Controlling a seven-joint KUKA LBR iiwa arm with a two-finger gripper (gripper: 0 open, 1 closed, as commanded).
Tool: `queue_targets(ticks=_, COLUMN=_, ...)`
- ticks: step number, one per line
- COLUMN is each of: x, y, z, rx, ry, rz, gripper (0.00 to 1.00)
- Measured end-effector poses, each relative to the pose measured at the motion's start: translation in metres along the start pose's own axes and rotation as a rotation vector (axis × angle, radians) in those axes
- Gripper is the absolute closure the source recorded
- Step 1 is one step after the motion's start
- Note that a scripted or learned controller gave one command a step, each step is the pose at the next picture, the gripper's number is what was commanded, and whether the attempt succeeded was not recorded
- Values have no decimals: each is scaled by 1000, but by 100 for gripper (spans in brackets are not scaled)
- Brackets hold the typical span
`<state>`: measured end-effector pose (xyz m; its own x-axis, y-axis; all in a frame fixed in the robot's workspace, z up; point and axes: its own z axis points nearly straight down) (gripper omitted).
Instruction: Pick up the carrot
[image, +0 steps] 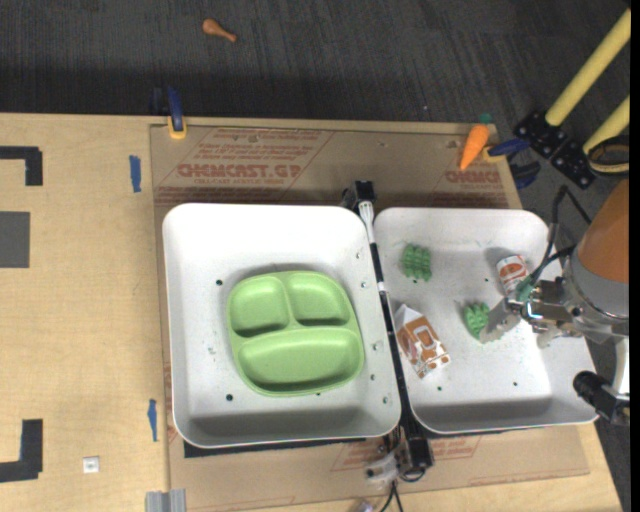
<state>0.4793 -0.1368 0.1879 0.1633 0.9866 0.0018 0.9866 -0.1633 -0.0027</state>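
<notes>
The carrot (473, 148) is small and orange with a green top. It lies on the brown board just behind the right bin (470, 415), outside it, near a blue clamp. My gripper (508, 315) is low inside the right bin, at its right side, close beside a small green toy (476, 319). It is far in front of the carrot.
The right bin also holds a green ridged toy (417, 262), a small can (511, 270) and a white and orange packet (421, 343). The left bin (190, 300) holds a green divided plate (295, 330). A small orange object (218, 30) lies on the dark floor at the back.
</notes>
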Motion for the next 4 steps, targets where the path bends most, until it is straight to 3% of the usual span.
queue_targets(ticks=1, x=3, y=-1, z=75, rx=1, ry=0, rz=309, gripper=0)
queue_targets(ticks=2, x=41, y=-7, z=66, rx=-2, ry=-1, rz=536, gripper=0)
queue_targets(ticks=3, x=34, y=-6, z=67, rx=0, ry=-1, rz=1205, gripper=0)
queue_targets(ticks=4, x=-38, y=6, z=-14, rx=-3, ry=-1, rz=783, gripper=0)
